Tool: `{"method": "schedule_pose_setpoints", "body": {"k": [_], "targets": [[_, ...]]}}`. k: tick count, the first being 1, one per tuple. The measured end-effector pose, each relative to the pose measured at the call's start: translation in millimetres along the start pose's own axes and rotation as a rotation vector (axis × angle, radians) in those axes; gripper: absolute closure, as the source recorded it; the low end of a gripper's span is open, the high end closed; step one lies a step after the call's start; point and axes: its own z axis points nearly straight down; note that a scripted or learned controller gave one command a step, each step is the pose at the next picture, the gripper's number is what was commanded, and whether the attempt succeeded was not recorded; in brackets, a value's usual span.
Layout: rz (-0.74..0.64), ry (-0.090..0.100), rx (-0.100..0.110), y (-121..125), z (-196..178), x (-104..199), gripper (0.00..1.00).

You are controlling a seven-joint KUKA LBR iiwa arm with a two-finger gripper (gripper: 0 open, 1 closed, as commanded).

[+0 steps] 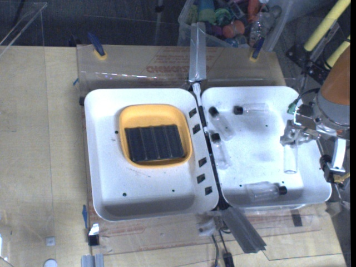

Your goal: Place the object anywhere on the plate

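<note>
The gripper (290,143) is seen at the right bin's (261,149) 3 o'clock edge, seemingly clamped on a clear vial (290,161). The plate (153,133) lies at 9 o'clock, in the left bin; the slick vial could slip during transfer.

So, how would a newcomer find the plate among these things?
Look at the left white bin. In its middle lies the yellow plate, square with rounded corners, bearing a dark ribbed slab. It is the only coloured thing; the right bin holds clear vials.
</note>
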Motion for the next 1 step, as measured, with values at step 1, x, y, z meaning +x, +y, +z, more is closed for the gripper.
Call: {"method": "schedule_pose_setpoints", "body": {"k": [1], "targets": [[0.0, 0.0, 0.0, 0.1, -0.2, 0.1, 0.0]]}}
